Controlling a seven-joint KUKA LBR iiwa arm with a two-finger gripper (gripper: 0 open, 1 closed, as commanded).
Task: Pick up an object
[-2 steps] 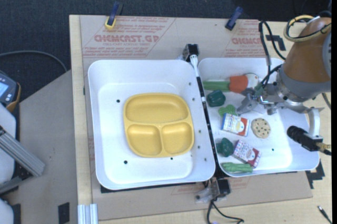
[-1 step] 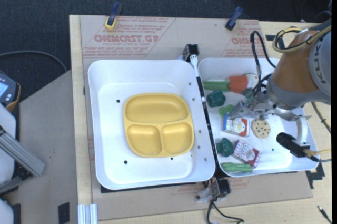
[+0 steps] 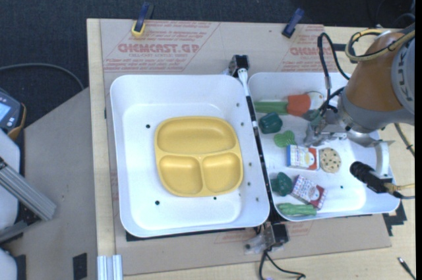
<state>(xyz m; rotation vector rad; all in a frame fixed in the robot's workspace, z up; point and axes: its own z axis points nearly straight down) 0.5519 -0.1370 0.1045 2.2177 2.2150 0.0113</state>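
Carrot [image 3: 298, 104] is lying in the right bin [image 3: 349, 203], untouched beside our gripper [image 3: 318, 130]. We're hovering low over the clutter near the cookie [image 3: 330, 159], and nothing is lifted yet, so the grab remains ahead.

A yellow divided plate [image 3: 198, 155] lies in the white left bin [image 3: 125, 140]. The white right bin [image 3: 343, 203] holds an orange-and-green carrot [image 3: 288, 105], several green pieces, a red-white-and-blue packet [image 3: 302, 156], a red-and-white packet [image 3: 308, 190] and a tan cookie with dark specks [image 3: 330, 159]. The arm [image 3: 379, 91] is grey with an orange band, above a tan table [image 3: 165, 48] printed with red lettering.
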